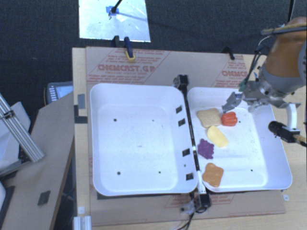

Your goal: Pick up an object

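Just below the fingers (pixel 233 101) sits the red-orange toy (pixel 229 119), glossy and ribbed like a pepper; the gripper (pixel 232 102) hangs over the right bin (pixel 276 152), fingers spread with nothing between them; no pick made yet, the descent and grasp remain; beside it lie a flat tan slice (pixel 208 117) and a smooth yellow lump (pixel 217 137).

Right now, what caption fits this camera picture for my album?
Robot claw hovers over a red toy among play foods in the right bin.
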Controlling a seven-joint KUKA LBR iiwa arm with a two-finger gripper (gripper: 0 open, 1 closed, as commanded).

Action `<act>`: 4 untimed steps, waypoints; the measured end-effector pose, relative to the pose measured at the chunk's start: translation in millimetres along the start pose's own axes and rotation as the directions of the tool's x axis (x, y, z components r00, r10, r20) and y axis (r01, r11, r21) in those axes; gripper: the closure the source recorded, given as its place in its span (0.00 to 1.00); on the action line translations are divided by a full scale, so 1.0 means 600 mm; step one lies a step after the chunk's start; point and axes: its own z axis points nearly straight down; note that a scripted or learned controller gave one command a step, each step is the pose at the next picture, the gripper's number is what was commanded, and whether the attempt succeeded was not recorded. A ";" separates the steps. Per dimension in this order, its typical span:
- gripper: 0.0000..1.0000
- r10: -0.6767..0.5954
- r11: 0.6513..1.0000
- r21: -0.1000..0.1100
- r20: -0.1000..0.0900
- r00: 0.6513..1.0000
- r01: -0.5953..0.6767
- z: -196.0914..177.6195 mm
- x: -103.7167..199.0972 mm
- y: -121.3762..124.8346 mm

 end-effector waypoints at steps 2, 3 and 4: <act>1.00 0.009 1.000 0.003 0.002 1.000 -0.009 -0.028 -0.076 -0.126; 1.00 0.007 1.000 0.001 0.002 1.000 -0.007 -0.014 -0.148 -0.190; 1.00 -0.003 1.000 -0.011 0.004 1.000 0.003 -0.163 -0.123 -0.183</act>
